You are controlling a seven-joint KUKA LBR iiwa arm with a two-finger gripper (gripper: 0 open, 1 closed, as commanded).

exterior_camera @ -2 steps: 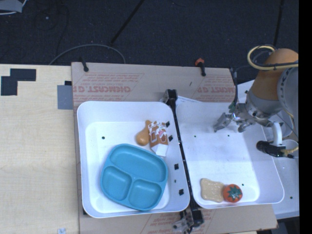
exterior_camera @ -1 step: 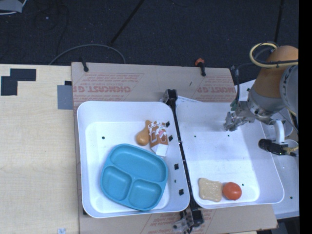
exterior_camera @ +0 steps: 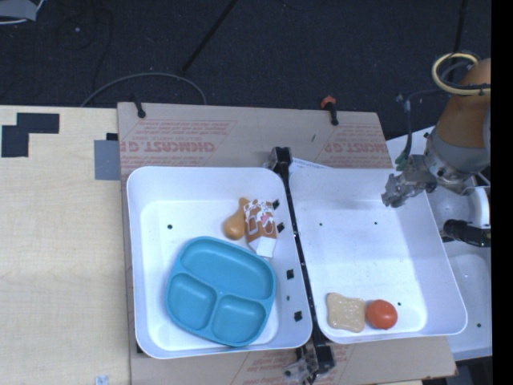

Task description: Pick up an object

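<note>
The gripper (exterior_camera: 394, 195) hangs over the far right corner of the right bin (exterior_camera: 377, 239), high and away from the objects; its fingers are too small and blurred to read. At the near end of that bin lie a red tomato (exterior_camera: 382, 314) and a pale slice of bread (exterior_camera: 345, 312), side by side. The left bin (exterior_camera: 152, 215) holds a blue divided plate (exterior_camera: 220, 289). Behind the plate sit an orange-brown pear-shaped toy (exterior_camera: 234, 224) and a brown-and-white patterned packet (exterior_camera: 260, 221), touching each other.
A black divider (exterior_camera: 292, 247) runs between the two bins. Both bins rest on a brown cardboard sheet (exterior_camera: 240, 139) on the bench. A black cylindrical part (exterior_camera: 465, 231) sticks out to the right of the right bin. Cables lie on the dark floor behind.
</note>
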